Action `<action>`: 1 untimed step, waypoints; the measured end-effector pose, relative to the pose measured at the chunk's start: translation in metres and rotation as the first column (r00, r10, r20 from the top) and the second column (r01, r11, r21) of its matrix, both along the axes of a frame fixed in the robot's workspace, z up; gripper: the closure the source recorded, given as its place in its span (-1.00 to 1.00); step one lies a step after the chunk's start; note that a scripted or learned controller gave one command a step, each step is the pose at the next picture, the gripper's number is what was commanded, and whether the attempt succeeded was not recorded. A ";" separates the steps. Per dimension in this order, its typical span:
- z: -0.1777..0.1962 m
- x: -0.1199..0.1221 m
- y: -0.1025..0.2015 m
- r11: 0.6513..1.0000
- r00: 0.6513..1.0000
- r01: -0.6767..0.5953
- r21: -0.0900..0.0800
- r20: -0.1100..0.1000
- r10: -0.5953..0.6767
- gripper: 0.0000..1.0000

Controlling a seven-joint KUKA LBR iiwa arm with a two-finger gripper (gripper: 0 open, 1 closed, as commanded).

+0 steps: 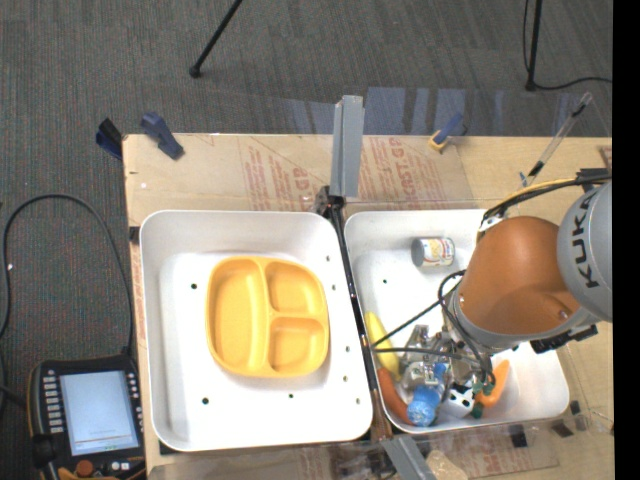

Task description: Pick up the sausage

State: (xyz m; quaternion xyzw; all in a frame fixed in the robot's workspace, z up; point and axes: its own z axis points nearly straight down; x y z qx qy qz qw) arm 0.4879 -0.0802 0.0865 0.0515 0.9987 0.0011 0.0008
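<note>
1. I see the bench (250,173), a pale board that bears both bins, with a grey post (347,148) standing at its 12 o'clock edge.
2. The left bin (160,268) and the right bin (385,230) sit side by side, their inner walls touching.
3. The arm (515,278) reaches in from 3 o'clock. Its orange band hangs over the right bin's 4 o'clock part and hides much of the floor there.
4. A yellow divided plate (268,316) lies flat in the middle of the left bin.
5. The gripper (438,356) is low over the clutter at the right bin's 6 o'clock side. Cables and metal parts crowd it, so I cannot tell how wide it stands or whether it has hold of anything.
6. A small can (433,251) lies on its side at the right bin's 12 o'clock end, well apart from the gripper.
7. A yellow banana (374,334) lies along the bin's 9 o'clock wall.
8. A blue bottle (424,404) lies at 6 o'clock, just below the gripper.
9. What I take for the sausage (391,390), a reddish-orange piece, lies at the bin's 7 o'clock corner, beside the bottle.
10. An orange carrot (495,382) lies at 5 o'clock.
</note>
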 end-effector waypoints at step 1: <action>0.001 0.015 0.000 0.906 0.906 -0.423 0.000 0.001 0.423 1.00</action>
